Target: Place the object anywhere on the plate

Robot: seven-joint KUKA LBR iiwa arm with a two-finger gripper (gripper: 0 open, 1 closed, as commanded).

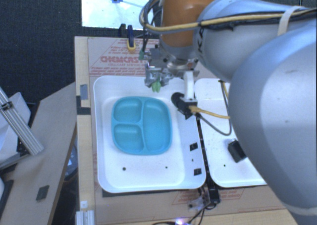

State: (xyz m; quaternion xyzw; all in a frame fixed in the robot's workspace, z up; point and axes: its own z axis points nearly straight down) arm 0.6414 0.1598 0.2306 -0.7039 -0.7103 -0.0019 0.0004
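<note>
Near: your blue plate (142,125) lies in the left bin (106,169), three compartments | Far: hand (156,84) hangs over the plate's far edge, pinching a small green object (156,87) at its tips | Handling: looks light and small, likely slippery; you'd best grip it across its middle, gently.

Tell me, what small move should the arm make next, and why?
Probably a short shift toward the near side, then down. The gripper hangs above the far rim of the plate, with a small green object at its tip. The plate's compartments lie just nearer the camera, so a release there should land it on the plate.
</note>
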